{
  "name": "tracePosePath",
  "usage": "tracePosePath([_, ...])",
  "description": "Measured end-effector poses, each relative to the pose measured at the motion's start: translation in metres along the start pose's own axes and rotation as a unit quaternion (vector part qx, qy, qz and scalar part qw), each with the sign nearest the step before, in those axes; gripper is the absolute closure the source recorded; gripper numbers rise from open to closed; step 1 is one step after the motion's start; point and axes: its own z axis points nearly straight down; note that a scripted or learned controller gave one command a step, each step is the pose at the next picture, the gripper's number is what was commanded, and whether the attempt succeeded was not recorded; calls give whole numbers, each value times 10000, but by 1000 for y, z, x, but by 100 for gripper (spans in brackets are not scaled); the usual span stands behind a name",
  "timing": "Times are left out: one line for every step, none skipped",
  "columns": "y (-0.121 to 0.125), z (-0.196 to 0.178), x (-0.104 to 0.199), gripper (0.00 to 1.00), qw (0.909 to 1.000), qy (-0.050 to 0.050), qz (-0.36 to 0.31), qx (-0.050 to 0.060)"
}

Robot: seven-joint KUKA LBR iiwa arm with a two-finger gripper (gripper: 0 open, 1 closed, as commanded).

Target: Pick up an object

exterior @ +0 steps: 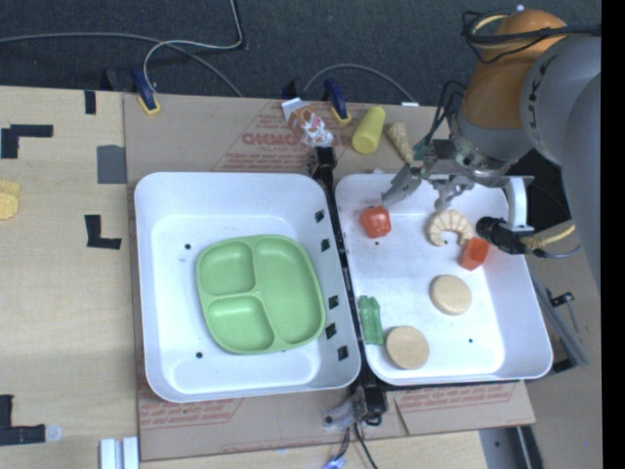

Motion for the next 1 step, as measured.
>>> tracePosePath([3, 112, 9, 0, 10000, -2, -6, -17])
